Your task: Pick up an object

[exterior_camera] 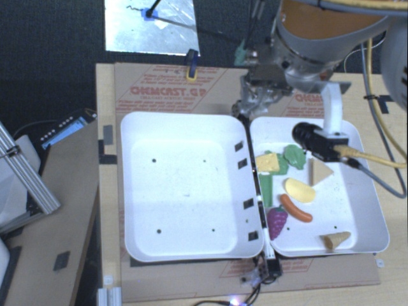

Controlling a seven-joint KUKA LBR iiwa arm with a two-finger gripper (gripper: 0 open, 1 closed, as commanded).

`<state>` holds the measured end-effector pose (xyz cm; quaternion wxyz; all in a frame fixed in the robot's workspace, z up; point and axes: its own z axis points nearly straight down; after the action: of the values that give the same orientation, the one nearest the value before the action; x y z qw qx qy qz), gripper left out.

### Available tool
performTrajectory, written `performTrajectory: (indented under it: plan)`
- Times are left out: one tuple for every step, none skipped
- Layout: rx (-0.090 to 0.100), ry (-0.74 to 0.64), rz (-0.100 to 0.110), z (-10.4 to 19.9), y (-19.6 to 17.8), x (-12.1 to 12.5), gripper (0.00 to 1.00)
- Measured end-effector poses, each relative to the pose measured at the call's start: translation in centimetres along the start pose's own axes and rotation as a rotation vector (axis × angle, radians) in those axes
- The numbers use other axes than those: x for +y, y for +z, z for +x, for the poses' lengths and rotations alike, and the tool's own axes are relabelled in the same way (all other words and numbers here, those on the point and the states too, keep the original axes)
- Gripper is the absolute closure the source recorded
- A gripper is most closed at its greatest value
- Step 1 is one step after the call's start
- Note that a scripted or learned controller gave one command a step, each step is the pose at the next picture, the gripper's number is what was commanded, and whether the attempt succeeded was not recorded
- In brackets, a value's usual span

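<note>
Several toy foods lie in the right bin: a yellow block, a green leafy piece, a green strip, a yellow oval, an orange sausage, purple grapes, a pale wedge and a tan cone. My gripper hangs over the back rim where the two bins meet, above and behind the yellow block. I see nothing held in it.
The left bin lies beside the right one, a row of black clips along their shared edge. A black cylinder on a white bracket juts from the arm over the right bin's back. Cables trail right.
</note>
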<state>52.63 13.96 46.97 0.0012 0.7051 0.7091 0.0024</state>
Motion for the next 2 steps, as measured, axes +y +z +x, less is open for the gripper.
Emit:
performTrajectory:
  plan:
    - [0.000,0.001,0.000,1.3,-3.0,0.5,1.00]
    - [0.000,0.001,0.000,1.6,-6.7,-0.9,1.00]
